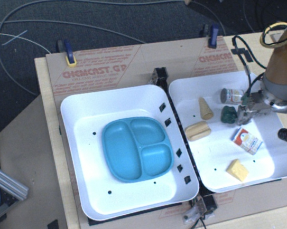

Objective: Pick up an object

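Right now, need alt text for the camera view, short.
The grey arm reaches in from the right, its gripper low over the right bin beside a dark green object. That bin also holds a small can, two tan pieces, a red-and-white packet and a yellow block. The left bin holds a blue divided plate.

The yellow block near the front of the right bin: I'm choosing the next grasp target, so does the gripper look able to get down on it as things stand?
Probably yes. The yellow block lies alone on bare bin floor, apart from the red-and-white packet. The gripper sits further back, beside the dark green object, with nothing standing between.
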### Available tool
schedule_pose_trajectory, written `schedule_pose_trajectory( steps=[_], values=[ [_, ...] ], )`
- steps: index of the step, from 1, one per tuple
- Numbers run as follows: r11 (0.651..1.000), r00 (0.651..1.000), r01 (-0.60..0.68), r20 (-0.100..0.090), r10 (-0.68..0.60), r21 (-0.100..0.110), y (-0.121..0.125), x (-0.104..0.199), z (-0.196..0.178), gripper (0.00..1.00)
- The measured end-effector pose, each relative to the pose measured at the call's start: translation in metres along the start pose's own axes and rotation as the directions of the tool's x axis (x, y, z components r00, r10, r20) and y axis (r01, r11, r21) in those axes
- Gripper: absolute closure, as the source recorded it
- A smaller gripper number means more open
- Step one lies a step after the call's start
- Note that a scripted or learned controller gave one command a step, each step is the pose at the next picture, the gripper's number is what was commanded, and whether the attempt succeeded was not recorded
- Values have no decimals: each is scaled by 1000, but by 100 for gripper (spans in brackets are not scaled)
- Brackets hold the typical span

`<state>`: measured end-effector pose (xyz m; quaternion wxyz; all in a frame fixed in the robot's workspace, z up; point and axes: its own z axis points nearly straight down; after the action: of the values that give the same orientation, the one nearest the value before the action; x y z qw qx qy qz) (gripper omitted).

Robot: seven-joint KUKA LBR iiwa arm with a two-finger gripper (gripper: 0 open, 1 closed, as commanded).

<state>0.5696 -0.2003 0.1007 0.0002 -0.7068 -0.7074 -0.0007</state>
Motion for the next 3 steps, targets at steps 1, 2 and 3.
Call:
schedule_pose_trajectory(
  steps=[1, 2, 3],
  values=[
    [1000, 1000, -1, 3, 1, -4, -8, -1, -50, 100],
    [1000, 1000, 0, 4, 0, -7, -7, -7, -113, 100],
    [1000, 1000, 0, 5, 0, -8, -9, -15, -175, 100]
  ],
)
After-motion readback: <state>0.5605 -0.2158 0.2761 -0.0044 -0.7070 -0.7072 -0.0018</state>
